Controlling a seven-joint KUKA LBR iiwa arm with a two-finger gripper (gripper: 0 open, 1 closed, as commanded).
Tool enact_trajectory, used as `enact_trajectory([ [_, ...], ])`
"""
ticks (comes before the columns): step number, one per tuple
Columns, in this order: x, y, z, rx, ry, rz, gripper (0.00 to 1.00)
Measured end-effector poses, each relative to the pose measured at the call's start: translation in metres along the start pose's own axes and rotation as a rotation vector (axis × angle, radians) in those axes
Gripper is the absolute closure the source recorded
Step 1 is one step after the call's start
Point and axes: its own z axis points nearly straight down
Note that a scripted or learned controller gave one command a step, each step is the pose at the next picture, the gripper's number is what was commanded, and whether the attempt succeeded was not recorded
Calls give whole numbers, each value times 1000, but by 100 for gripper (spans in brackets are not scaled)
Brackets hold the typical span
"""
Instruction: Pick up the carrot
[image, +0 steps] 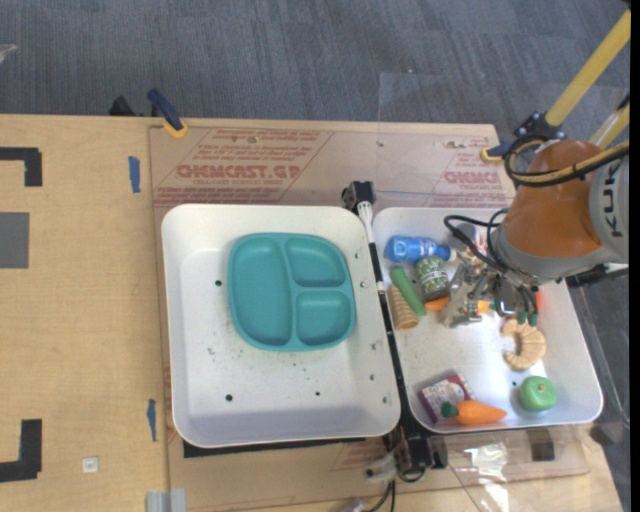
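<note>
In the near right corner of the right-hand shallow white plastic bin (583, 330) lies the small orange toy carrot (478, 411), stretched out along the near wall with its green stub end to the left. That stub touches, or all but touches, a small purple and red packet (441, 393), and a round green toy apple (537, 393) sits just to the right of the tip. I would judge the carrot light, stiff and smooth, likely to skid against the wall if nudged; the best hold looks to be across its thicker middle, with the fingers closing from far and near sides.

The grey arm with its orange band (560, 205) leans in from the right over the far half of that bin. Its gripper (478, 300) hangs low amid cables, above the bin floor between a green and white jar (433, 277) and a tan croissant-shaped piece (524, 345), well apart from the carrot. Whether it stands wide or narrow I cannot tell, and nothing shows clearly held.

The left bin (190, 300) holds a teal divided plate (292, 290).
</note>
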Motion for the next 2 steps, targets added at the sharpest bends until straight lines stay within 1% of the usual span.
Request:
enact_trajectory([
  [1, -3, 1, -12, 0, -11, -2, 100],
  [2, 27, -32, 0, -3, 4, -297, 100],
])
